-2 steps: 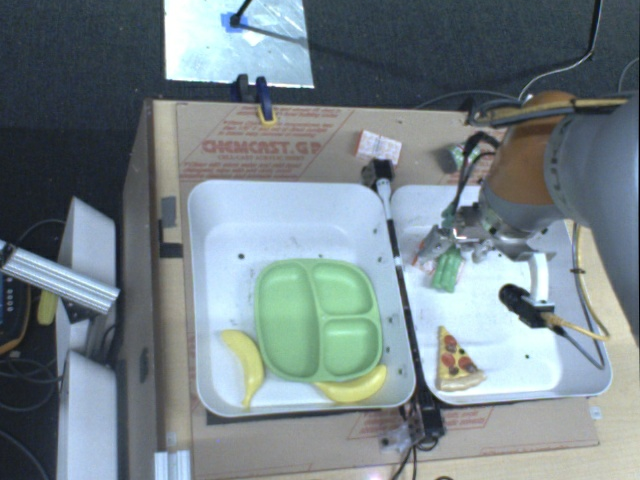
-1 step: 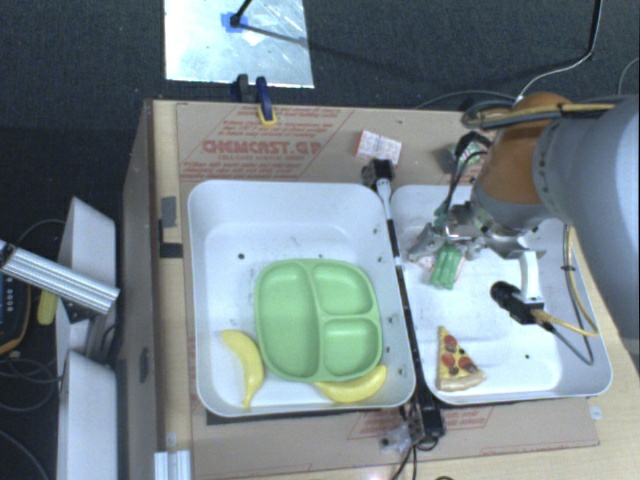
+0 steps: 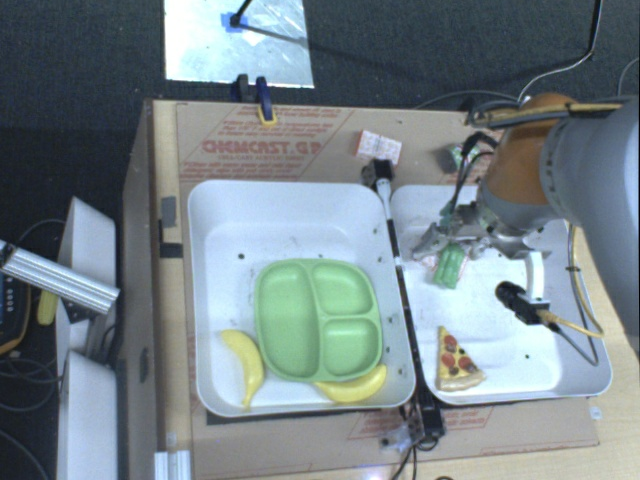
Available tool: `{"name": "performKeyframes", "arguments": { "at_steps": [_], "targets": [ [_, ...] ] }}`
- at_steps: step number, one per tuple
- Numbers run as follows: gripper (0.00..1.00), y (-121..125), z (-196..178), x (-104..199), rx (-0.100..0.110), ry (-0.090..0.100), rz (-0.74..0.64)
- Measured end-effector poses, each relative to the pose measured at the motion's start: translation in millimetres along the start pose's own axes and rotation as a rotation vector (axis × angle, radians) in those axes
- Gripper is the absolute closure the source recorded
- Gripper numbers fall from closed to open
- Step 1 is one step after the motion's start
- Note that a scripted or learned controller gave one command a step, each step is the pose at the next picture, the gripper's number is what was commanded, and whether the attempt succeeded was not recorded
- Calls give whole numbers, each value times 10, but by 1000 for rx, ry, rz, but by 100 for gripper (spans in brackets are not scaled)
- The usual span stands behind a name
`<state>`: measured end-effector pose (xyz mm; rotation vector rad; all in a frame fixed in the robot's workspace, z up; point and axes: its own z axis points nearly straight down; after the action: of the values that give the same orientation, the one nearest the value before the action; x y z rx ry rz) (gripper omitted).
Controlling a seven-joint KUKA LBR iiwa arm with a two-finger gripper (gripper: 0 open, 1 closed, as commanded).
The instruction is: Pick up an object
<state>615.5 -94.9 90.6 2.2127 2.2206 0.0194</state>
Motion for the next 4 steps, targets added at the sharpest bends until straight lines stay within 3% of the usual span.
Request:
{"name": "performKeyframes", "arguments": {
  "at_steps": [1,2,3,4],
  "targets": [
    [0,56,-357,-155,10,-5,2],
    [0,135,12,18,5,-4,-1],
    [100,169,-119,20,-8,-7,-3],
    [0,168,-117,21,-7,-7,-4]
  ]
}}
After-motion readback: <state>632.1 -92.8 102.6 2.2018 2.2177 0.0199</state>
